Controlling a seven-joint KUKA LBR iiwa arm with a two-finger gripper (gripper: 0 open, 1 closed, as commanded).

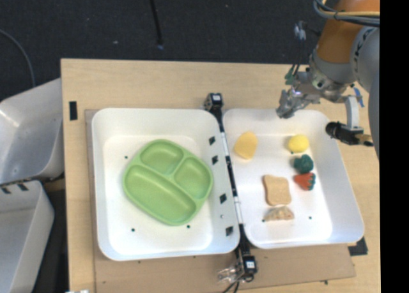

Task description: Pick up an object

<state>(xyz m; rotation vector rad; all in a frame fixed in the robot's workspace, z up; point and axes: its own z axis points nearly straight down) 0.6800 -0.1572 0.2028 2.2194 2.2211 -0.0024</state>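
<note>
Right now I see the hand (289,108) hanging over the far rim of the right bin (342,177), above the counter (147,81); I cannot tell how it is set. Nothing sits in it. Inside that bin lie a yellow piece (246,145) near the divider, a small yellow ball (298,143), a dark green item (303,163) just below it, a red one (305,180) touching that, a slice of bread (277,189), and a pale crumbly bit (279,214). A green divided plate (167,182) rests in the left bin (108,234).
</note>
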